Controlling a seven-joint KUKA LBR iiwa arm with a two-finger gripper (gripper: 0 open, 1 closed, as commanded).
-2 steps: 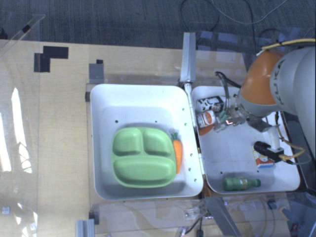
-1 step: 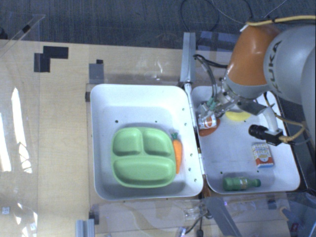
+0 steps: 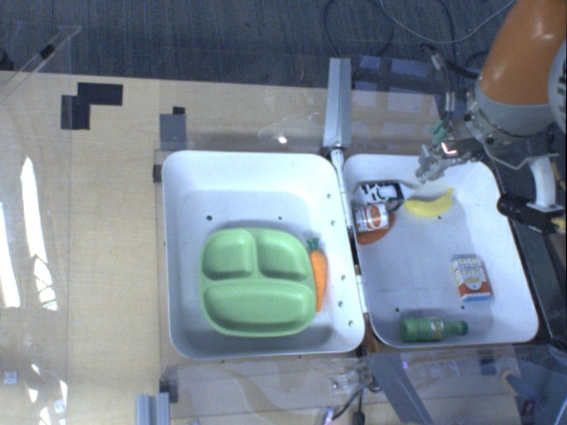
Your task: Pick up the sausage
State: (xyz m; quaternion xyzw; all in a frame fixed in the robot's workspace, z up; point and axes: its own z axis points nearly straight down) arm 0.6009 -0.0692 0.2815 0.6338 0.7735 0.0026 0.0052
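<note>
My gripper [image 3: 429, 166] hangs over the far edge of the right bin [image 3: 505, 264], just above and to the left of a yellow banana [image 3: 430, 204]. A reddish-brown can with a black-and-white label [image 3: 374, 209] lies left of the banana, against the bin's left wall and below-left of the gripper. The arm's orange band and grey wrist [image 3: 523, 51] fill the upper right and hide the bin's far right corner.
The right bin also holds a small orange-and-white carton [image 3: 470, 278] and a green bottle [image 3: 431, 328] lying near the front wall. In the left bin [image 3: 186, 193] rests a green divided plate [image 3: 257, 282] with a carrot [image 3: 318, 273] at its right side. Cables run behind the bins.
</note>
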